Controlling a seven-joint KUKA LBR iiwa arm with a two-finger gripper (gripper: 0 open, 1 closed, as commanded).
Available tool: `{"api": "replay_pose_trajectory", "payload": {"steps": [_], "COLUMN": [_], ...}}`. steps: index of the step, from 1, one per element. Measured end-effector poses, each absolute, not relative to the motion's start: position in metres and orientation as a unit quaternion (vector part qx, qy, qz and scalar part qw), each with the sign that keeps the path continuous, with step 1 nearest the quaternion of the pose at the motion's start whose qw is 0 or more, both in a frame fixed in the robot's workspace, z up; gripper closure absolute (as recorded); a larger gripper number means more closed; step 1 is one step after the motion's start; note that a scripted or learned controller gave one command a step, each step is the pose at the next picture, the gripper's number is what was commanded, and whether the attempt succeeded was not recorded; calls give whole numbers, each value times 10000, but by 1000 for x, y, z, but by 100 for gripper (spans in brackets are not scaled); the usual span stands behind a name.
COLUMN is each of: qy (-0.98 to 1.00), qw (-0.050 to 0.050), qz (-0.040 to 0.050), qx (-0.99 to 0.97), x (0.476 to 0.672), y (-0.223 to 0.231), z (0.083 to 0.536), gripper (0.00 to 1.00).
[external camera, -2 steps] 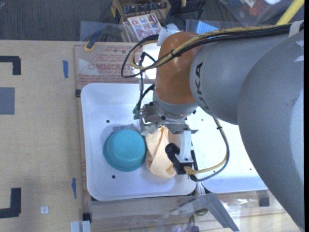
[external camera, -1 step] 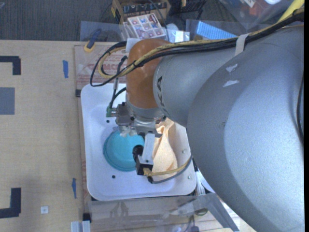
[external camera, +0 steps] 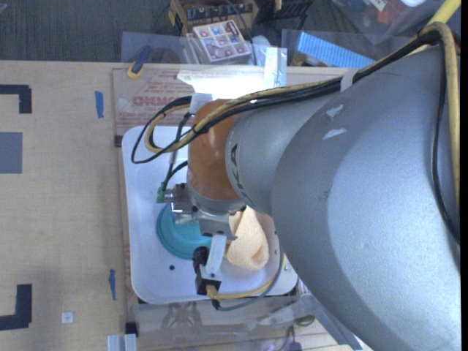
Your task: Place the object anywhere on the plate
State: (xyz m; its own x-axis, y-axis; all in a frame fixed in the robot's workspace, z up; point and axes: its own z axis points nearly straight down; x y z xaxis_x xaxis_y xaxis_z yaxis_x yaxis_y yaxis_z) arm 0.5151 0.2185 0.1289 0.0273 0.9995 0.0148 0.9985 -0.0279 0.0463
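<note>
A teal plate (external camera: pixel 174 234) lies in the white bin (external camera: pixel 142 196), in its front half. My gripper (external camera: pixel 197 221) hangs over the plate's right part and hides that side, with the orange-banded wrist (external camera: pixel 212 159) straight above it. Right of the plate and close beside it sits a pale peach, soft-looking object (external camera: pixel 248 246), partly covered by the arm. I cannot see whether it touches the plate. The grey arm (external camera: pixel 351 196) spreads across the right of the view and hides the other bin.
The bin's bare white floor shows left of and in front of the plate. The wooden bench (external camera: pixel 58 196) stretches to the left, with blue tape strips and black marks on it. Boxes and clutter (external camera: pixel 219 35) stand beyond the far edge.
</note>
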Motion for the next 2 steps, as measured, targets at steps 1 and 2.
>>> {"api": "replay_pose_trajectory", "payload": {"steps": [1,2], "qy": [5539,3617], "qw": [-87,0], "qz": [-46,0], "qx": [8325,9323], "x": [585,666], "y": [229,226], "z": [124,170], "gripper": [100,100]}}
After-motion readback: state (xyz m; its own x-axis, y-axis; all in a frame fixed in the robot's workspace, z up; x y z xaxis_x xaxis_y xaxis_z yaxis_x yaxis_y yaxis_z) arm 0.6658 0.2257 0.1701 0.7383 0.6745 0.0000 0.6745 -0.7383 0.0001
